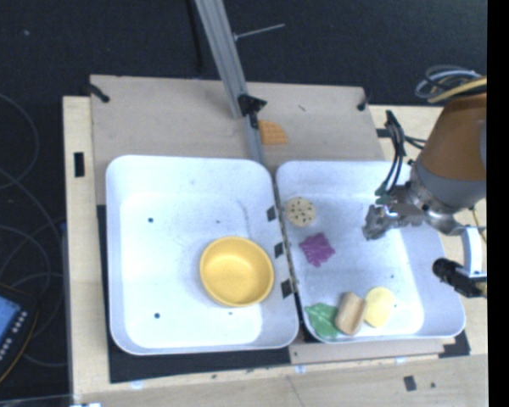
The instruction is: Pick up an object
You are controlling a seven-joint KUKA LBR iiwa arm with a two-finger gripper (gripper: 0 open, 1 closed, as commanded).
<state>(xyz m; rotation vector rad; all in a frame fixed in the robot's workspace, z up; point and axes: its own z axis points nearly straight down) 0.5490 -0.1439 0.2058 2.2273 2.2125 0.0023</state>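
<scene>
Purple block [316,248] is lying in the right bin [407,185], left of the hand [376,225], well apart. Hand is hovering over bare floor; finger state: cannot tell. Risk: descending here is likely closing on nothing, since the nearest target sits off-axis.

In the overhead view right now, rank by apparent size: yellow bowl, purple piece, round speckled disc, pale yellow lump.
1. Yellow bowl, in the left bin, clearly largest.
2. Pale yellow lump, purple piece and speckled disc, all in the right bin: too close in size to rank.
</scene>
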